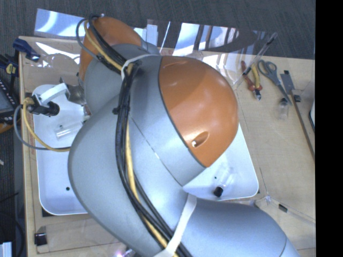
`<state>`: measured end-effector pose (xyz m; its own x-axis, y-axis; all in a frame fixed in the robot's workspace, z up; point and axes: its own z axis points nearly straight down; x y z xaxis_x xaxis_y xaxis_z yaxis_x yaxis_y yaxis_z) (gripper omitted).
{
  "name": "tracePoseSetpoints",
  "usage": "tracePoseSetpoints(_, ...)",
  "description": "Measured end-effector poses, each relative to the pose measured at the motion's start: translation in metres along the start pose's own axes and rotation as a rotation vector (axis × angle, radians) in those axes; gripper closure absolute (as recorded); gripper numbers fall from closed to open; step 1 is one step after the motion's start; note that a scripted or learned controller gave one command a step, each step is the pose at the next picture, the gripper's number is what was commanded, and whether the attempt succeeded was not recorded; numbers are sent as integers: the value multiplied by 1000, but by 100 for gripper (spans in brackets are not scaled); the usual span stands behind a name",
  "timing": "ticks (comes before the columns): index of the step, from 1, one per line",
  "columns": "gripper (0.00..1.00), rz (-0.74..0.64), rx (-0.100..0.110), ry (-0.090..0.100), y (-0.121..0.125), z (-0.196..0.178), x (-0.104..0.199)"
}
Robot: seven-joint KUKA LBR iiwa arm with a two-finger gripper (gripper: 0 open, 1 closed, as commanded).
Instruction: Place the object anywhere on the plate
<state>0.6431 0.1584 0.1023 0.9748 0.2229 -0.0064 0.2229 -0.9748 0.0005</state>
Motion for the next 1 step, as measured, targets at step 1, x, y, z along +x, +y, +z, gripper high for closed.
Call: tracePoseSetpoints(1,100,-39,4,4,51,-83,-11)
